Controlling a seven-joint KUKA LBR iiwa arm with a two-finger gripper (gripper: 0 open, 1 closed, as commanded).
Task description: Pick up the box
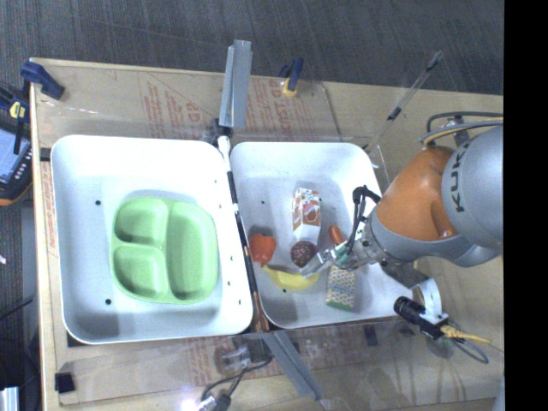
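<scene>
A small upright carton box [306,209] with orange and white print stands in the middle of the right bin [282,165]. A flat pale green patterned packet [341,288] lies nearer the bin's front right. My gripper [330,257] sits low in the right bin between the two, just right of a dark round item [302,253]. Its fingers are small and partly hidden by the wrist, and nothing is clearly between them.
An orange-red piece [262,247] and a yellow banana [292,277] lie in the right bin to the left of the gripper. The left bin [86,165] holds a green divided tray [165,248]. The arm's orange band [415,204] overhangs the bin's right rim.
</scene>
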